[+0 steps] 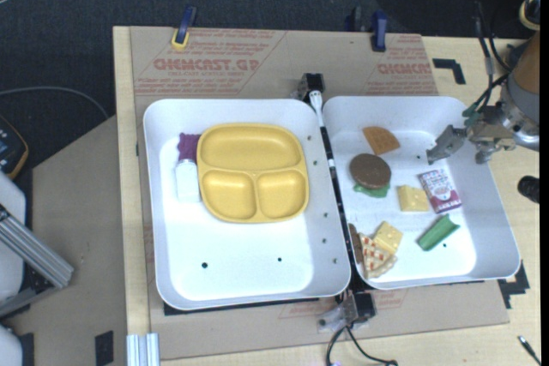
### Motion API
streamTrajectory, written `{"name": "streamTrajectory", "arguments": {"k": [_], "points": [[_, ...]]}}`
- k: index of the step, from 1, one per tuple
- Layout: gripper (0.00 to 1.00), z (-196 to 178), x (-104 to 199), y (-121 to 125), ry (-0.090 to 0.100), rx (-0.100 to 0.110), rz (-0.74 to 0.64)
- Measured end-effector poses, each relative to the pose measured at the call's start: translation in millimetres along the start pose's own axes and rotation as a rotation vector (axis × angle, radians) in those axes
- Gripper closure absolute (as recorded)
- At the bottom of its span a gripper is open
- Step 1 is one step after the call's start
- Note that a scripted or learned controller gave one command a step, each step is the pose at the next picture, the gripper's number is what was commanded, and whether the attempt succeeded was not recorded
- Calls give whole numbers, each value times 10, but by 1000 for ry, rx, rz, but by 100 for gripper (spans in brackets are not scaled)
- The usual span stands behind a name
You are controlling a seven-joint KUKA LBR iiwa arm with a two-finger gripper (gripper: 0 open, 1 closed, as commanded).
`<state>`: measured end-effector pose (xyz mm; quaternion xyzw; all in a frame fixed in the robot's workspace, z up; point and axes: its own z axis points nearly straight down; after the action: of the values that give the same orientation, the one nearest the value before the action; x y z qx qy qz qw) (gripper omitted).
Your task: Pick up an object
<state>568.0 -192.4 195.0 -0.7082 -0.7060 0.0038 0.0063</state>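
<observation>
White right bin is the landmark. Cardboard-topped bench beneath, dark carpet beyond. Gripper hovers over its upper right, finger spread unclear. Green block lies in its lower right, long axis diagonal, upper end pointing right.

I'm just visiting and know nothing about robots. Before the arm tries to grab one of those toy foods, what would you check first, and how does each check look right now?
1. Pincer above the right bin: ok, near its upper right part.
2. Nothing already held: ok, nothing seen between its tips.
3. Objects within the bin: ok, burger, red packet and green piece lie inside.
4. Nearest target free-standing: ok, packet is apart from the burger.
5. Pincer opening: cannot tell.
</observation>
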Motion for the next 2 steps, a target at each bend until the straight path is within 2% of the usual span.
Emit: {"name": "streamTrajectory", "arguments": {"k": [1,2], "points": [[0,-75,2,32,-3,-14,-3],[0,550,-40,21,-1,-8,-3]]}}
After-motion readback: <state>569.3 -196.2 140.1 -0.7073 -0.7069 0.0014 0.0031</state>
